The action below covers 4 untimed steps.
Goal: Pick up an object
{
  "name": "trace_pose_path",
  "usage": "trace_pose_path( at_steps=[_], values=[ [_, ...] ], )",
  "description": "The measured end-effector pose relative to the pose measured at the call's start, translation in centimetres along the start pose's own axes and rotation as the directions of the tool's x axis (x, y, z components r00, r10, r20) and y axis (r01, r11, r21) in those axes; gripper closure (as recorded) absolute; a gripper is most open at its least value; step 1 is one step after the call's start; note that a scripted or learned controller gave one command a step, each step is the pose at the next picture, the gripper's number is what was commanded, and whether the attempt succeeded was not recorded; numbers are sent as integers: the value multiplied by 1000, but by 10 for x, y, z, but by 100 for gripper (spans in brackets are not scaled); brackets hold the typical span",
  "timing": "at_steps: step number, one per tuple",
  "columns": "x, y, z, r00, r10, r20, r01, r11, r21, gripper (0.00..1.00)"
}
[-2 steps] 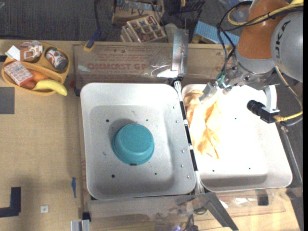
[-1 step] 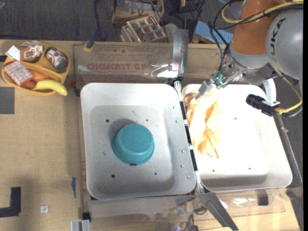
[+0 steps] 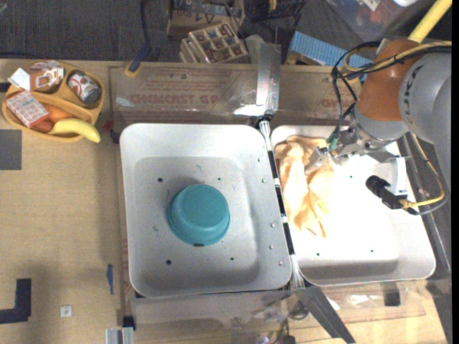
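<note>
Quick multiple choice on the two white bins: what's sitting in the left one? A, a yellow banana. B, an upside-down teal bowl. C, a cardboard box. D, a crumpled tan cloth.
B: the teal bowl sits upside down in the middle of the left bin; the tan cloth lies in the right bin.

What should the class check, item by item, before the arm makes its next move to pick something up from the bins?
1. Target in reach: yellow cloth lies in the right bin, under the arm: ok.
2. Gripper over the cloth's upper edge: ok.
3. Cloth gripped: cannot tell.
4. Teal bowl upside down in the left bin, apart from the arm: ok.
5. Cables near the wrist free of the bin: cannot tell.
</note>
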State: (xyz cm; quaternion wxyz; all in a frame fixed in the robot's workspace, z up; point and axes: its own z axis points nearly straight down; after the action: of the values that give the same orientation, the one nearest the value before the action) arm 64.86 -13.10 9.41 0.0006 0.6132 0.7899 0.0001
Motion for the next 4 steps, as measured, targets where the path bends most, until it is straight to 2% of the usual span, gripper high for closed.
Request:
trace_pose_path(
  at_steps=[1, 2, 3, 4],
  values=[
    [-1, 1, -11, 1000, -1, 3, 1, 1000, -4, 100],
    [-1, 1, -11, 1000, -1, 3, 1, 1000, -4, 0],
    [-51, -27, -86, 995, -99, 3, 99, 995, -3, 0],
    [-8, 14, -61, 991, 131, 2, -131, 991, -4, 0]
  ],
)
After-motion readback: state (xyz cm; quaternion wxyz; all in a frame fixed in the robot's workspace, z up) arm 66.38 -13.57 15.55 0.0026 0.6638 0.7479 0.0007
